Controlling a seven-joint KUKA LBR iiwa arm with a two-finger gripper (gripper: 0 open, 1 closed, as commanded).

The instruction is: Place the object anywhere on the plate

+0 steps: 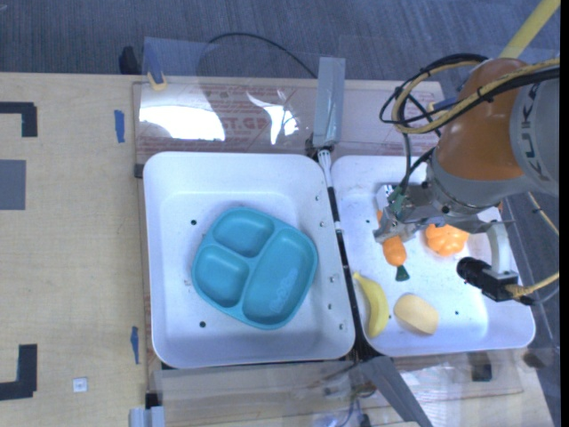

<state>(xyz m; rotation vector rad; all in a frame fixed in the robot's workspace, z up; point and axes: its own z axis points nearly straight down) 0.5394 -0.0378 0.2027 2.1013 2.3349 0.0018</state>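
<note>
1. The surface (pixel 62 238) carries two shallow white bins side by side, and the arm (pixel 484 140) reaches over the right one. As I judge it, the task has hardly begun: nothing has been carried across yet.
2. The left bin (pixel 169 327) holds only the blue plate (pixel 256 265), a three-compartment dish with every section bare.
3. The right bin (pixel 507 327) holds all the food: a yellow banana (pixel 374 302) near the dividing wall, a pale yellow potato-like piece (pixel 415 314) just beside it, an orange pepper-like piece (pixel 444 238) and a small carrot (pixel 395 253).
4. The hand (pixel 396 221) hangs just above the carrot; I cannot tell whether it is open, closed or gripping. Picking, carrying and setting down remain.
</note>
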